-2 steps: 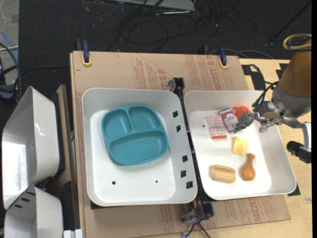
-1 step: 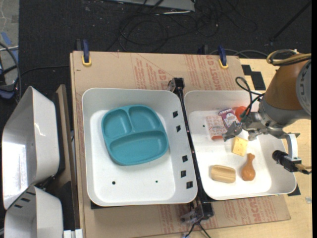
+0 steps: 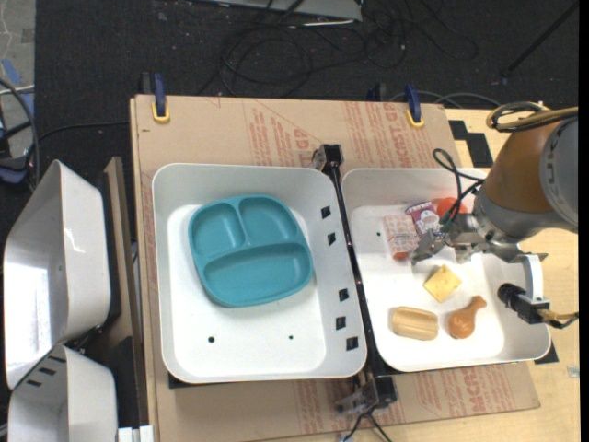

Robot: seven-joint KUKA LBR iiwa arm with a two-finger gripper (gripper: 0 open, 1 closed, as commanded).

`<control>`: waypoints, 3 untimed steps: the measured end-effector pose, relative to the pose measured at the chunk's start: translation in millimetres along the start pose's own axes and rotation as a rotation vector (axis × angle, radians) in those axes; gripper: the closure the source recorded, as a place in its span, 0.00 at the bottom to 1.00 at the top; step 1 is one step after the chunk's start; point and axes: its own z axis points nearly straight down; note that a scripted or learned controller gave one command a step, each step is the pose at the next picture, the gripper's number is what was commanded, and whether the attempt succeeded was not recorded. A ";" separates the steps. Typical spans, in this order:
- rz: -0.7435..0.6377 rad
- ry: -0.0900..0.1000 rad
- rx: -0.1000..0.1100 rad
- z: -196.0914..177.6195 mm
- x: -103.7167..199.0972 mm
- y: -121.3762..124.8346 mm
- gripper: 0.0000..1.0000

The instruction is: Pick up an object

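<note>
At centre right of the frame, the gripper (image 3: 433, 244) hangs over the packet (image 3: 411, 226) in the right bin (image 3: 386, 339), finger state indiscernible; packet judged light, crinkly, best pinched mid-body.

The setting is a robotics lab: a cardboard-covered bench (image 3: 276, 122) held by clamps (image 3: 161, 109) carries two white bins (image 3: 175, 247), with loose cables (image 3: 276, 44) on the dark far floor.

Tray (image 3: 250, 251) in left bin (image 3: 175, 274); bun (image 3: 413, 323), drumstick (image 3: 466, 318) in right bin (image 3: 386, 353).
</note>
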 end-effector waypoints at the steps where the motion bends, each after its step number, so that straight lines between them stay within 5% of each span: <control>1: 0.000 0.006 0.010 -6.0 2.5 -2.7 1.00; 3: -0.002 0.005 0.007 -111.4 4.3 -2.2 1.00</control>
